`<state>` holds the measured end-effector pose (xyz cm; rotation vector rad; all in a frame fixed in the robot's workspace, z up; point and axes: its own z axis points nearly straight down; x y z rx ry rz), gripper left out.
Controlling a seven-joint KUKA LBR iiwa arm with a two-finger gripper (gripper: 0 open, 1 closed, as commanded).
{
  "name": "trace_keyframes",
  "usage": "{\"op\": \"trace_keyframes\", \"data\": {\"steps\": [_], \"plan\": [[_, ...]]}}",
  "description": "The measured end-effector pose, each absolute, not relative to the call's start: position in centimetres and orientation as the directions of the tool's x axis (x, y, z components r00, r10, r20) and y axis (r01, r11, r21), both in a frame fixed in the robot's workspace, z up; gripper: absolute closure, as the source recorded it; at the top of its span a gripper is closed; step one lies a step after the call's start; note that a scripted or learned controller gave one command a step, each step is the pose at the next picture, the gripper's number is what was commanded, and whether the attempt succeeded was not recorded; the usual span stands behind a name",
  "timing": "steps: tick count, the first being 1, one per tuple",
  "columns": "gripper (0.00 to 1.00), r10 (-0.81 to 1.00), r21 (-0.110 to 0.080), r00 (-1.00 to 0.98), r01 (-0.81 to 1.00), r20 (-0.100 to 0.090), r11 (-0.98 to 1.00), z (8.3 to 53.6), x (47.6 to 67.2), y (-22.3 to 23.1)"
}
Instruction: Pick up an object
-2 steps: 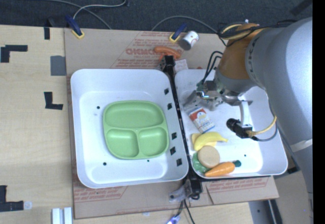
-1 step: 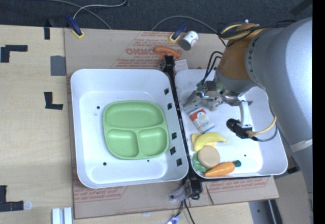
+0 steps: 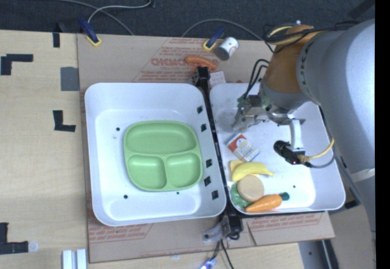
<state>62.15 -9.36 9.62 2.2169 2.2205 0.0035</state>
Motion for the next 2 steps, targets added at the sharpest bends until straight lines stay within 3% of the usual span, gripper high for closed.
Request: {"op": "trace_keyframes", "data": {"steps": [1,2], "plan": [[0.00,1.000,0.005,-0.001,1.000,-0.001,0.001,9.6,62.2,-9.4],[0.00,1.000,0.004,-0.001,1.000,-0.002,0.001,8.6,58.5,-9.5]]}}
